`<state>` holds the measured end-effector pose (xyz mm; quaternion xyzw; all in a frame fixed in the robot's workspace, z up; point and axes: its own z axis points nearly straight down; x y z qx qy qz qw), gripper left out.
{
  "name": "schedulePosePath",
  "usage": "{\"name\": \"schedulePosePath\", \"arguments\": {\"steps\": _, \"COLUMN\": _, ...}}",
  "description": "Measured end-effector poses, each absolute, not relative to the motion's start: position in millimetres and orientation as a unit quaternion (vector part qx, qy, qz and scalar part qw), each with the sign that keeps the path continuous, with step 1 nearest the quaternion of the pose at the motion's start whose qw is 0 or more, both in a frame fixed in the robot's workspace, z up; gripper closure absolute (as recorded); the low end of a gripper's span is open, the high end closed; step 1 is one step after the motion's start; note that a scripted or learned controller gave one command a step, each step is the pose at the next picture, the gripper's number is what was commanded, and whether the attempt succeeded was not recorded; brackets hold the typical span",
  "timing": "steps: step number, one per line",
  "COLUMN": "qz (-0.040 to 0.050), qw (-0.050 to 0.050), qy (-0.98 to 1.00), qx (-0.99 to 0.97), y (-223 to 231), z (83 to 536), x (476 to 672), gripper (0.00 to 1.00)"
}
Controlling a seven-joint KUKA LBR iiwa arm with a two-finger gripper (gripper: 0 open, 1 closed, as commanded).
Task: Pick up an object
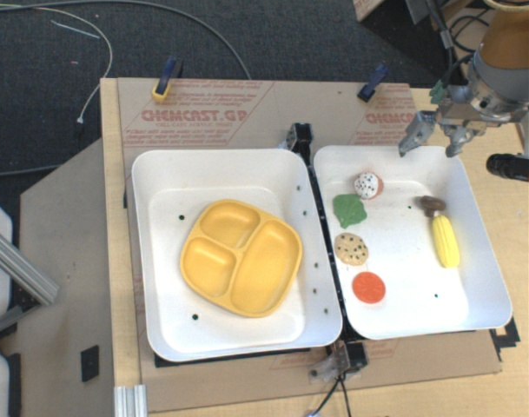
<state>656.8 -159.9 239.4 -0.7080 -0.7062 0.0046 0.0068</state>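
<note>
Yellow corn (445,241) lies at the right of the right-hand bin (486,307), with a cookie (352,249), a red disc (368,287), a green piece (349,209) and a speckled ball (366,184) toward its left. The gripper (432,139) hovers above the bin's upper edge, jaws spread and holding nothing. A good pick likely means centring over the corn, closing across its narrow width, well clear of the bin wall.

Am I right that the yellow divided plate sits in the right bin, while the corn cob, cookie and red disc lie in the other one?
Not quite: the camera view shows the yellow divided plate in the left bin. The corn cob, cookie and red disc lie in the other one, the right bin.
</note>
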Motion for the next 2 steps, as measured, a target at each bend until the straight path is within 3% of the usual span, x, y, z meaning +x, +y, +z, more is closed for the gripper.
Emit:
{"name": "schedulePosePath", "arguments": {"steps": 1, "qz": 0.0002, "qw": 0.001, "qy": -0.707, "qx": -0.707, "y": -159.1, "z": 249.0, "x": 659.1, "gripper": 0.0}}
{"name": "schedulePosePath", "arguments": {"steps": 2, "qz": 0.0013, "qw": 0.002, "qy": -0.707, "qx": -0.707, "y": -168.6, "z": 196.1, "x": 658.9, "gripper": 0.0}}
